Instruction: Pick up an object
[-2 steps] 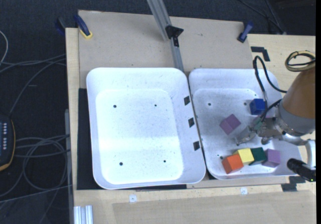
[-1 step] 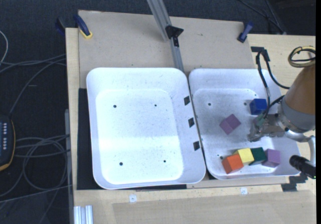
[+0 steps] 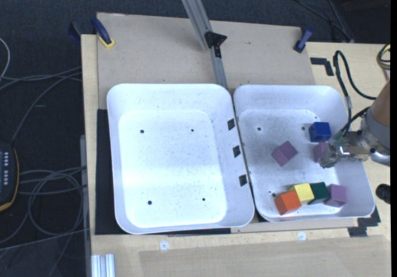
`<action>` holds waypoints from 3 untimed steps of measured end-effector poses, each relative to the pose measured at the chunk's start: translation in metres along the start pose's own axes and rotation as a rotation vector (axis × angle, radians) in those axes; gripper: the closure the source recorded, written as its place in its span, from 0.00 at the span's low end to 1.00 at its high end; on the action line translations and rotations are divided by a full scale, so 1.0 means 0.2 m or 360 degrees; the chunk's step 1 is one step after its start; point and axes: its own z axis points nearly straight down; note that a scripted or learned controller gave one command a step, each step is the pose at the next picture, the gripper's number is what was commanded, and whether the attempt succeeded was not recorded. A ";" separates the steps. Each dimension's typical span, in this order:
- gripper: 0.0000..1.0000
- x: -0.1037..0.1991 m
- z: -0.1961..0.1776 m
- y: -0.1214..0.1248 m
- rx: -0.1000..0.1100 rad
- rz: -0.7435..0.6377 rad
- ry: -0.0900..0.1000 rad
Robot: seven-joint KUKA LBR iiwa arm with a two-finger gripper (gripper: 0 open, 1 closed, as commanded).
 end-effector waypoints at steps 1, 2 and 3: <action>1.00 -0.04 -0.30 0.03 -0.0003 -0.0002 -0.0001; 1.00 -0.04 -0.53 0.04 -0.0001 -0.0003 0.0000; 1.00 0.19 -0.45 0.18 0.0008 -0.0010 0.0006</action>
